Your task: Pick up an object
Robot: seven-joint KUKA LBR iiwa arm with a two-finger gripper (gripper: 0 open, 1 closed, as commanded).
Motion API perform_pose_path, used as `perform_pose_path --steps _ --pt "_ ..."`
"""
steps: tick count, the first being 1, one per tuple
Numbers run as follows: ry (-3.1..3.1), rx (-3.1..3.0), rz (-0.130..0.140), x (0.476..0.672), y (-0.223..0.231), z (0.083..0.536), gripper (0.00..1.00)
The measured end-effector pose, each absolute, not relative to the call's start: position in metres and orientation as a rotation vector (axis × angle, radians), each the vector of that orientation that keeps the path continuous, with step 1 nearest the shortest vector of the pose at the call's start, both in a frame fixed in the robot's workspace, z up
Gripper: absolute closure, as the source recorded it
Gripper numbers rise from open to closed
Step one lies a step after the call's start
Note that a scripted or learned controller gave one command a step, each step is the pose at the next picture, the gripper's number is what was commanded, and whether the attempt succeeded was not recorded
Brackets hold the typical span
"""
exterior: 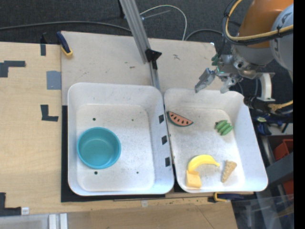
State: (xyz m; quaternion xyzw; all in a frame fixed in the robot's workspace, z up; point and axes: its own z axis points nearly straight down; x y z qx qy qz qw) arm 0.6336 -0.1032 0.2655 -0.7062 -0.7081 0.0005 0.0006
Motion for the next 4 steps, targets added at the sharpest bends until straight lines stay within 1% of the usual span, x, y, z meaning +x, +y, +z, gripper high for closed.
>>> perform_pose_path --steps 1,2,3,4 --pt "-2.224 -2.217 0.001 0.634 -0.103 0.265 0.00" --pt "-2.220 -2.215 0.009 0.632 -0.099 0.201 0.00" --pt "-2.219 -2.216 0.010 0.631 -0.105 0.138 0.00" --pt "-2.225 -2.220 0.003 0.631 -0.104 0.087 0.00"
